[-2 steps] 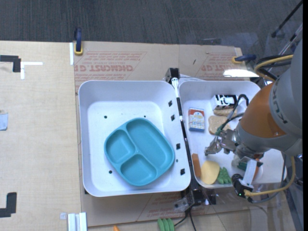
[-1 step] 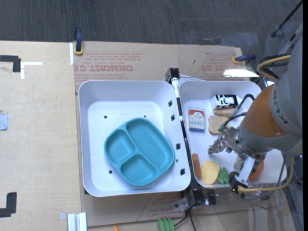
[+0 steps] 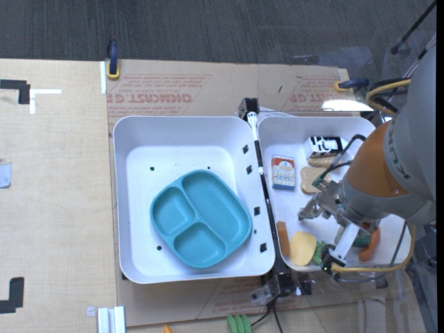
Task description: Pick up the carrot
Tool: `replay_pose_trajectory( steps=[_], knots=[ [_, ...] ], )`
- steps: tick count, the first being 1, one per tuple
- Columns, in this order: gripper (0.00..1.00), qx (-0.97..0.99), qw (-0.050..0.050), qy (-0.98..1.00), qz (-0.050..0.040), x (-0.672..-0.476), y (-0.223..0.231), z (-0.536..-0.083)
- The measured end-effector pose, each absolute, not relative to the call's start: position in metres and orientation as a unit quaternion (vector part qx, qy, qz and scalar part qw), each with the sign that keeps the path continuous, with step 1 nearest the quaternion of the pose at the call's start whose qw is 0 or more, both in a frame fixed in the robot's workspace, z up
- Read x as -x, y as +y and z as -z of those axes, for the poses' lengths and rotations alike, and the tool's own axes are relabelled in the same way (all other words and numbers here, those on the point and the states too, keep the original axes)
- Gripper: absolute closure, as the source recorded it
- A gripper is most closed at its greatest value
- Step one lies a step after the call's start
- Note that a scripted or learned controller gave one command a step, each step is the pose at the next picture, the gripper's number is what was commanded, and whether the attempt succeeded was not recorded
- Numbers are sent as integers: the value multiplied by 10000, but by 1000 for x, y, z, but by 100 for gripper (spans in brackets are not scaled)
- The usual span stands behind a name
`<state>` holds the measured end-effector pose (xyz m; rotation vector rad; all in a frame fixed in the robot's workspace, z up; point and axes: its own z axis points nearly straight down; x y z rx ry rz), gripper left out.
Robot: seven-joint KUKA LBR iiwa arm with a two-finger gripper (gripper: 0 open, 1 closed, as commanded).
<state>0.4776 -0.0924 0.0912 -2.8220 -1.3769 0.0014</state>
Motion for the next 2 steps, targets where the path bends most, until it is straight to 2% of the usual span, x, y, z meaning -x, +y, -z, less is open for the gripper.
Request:
replay_pose_trajectory(
  steps=[1, 2],
  knots=[
    [0, 9071, 12, -4209, -6, -477, -94, -91],
    [0, 8696, 19, -4938, -19, -477, -91, -91]
  ],
)
